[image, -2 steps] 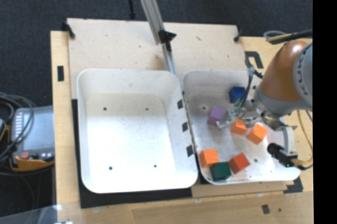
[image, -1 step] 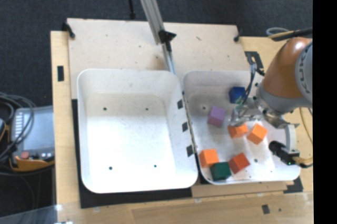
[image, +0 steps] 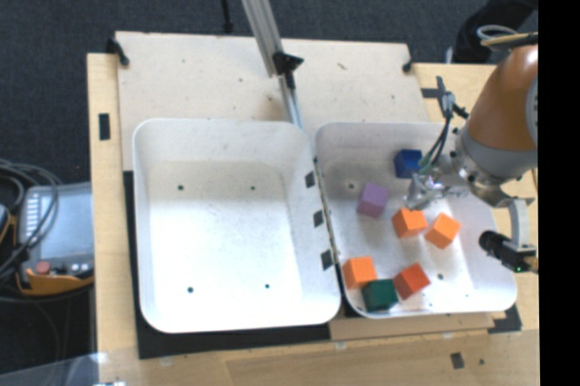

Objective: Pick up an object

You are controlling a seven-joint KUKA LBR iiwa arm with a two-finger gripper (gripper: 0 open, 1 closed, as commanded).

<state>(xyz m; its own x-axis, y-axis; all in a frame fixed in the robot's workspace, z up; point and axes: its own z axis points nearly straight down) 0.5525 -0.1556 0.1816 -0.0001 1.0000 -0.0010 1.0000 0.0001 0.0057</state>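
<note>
The blocks sit in the right bin [image: 471, 292], 7 small cubes in all. Going left to right: an orange block [image: 360, 270] and a green block [image: 380, 294] touch at the near-left corner, a purple block [image: 372, 200] lies further back, a blue block [image: 408, 162] is farthest, then an orange-red block [image: 412, 280] near the front, and 2 more orange blocks [image: 409, 222] [image: 442, 230] sit side by side mid-bin. They look light, rigid and flat-sided, likely foam or wood, so pinching 2 opposite faces should hold. The gripper [image: 422, 190] hangs just above the middle orange block; whether its claw is spread or closed I cannot tell. The left bin [image: 227, 221] is smooth white plastic. Both rest on a pale wooden bench [image: 263, 76] over dark carpet, with a metal pole [image: 258, 4] rising at the back.
</note>
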